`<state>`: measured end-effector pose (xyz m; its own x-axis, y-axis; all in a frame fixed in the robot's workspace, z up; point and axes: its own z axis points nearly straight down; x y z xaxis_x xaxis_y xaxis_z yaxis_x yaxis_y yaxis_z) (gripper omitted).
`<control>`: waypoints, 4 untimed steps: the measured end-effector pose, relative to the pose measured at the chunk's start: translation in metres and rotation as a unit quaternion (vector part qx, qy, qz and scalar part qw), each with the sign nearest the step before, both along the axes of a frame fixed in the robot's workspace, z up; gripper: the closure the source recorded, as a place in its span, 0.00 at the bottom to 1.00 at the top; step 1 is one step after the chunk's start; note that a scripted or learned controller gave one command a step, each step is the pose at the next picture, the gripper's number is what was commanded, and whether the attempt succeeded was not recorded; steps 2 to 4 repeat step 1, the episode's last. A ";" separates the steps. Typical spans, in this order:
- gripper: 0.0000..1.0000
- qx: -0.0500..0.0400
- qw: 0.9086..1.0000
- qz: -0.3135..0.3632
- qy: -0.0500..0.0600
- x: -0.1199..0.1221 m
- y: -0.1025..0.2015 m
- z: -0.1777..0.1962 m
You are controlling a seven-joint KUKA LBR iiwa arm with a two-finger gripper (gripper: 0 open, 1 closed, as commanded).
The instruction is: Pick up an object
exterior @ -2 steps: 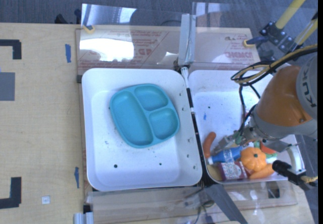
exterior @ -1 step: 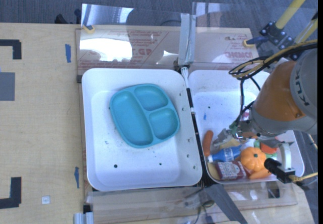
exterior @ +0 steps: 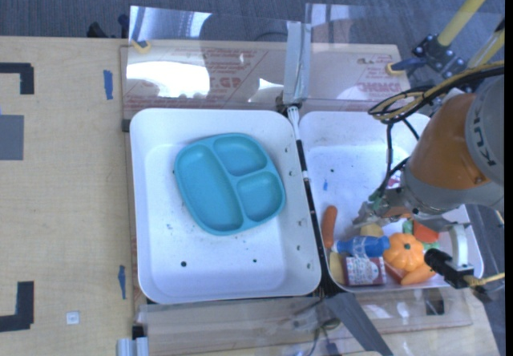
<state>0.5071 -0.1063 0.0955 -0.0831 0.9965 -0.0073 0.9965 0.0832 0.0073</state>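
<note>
Orange pumpkin toy, just below tool

Overhead slanted view of both bins

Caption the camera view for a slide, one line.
KUKA arm lowers its claw over toys in the right bin; a blue divided plate lies in the left bin.

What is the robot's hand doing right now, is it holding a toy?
Gripper: down in the right bin over the pile of toys; whether it is open, shut or holding anything cannot be told.
</note>
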 end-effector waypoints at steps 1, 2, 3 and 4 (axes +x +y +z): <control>1.00 0.004 0.998 -0.061 0.004 0.071 0.078 0.089; 1.00 0.004 0.998 -0.061 0.004 0.071 0.078 0.089; 1.00 0.004 0.998 -0.061 0.004 0.071 0.078 0.089; 1.00 0.004 0.998 -0.061 0.004 0.071 0.078 0.089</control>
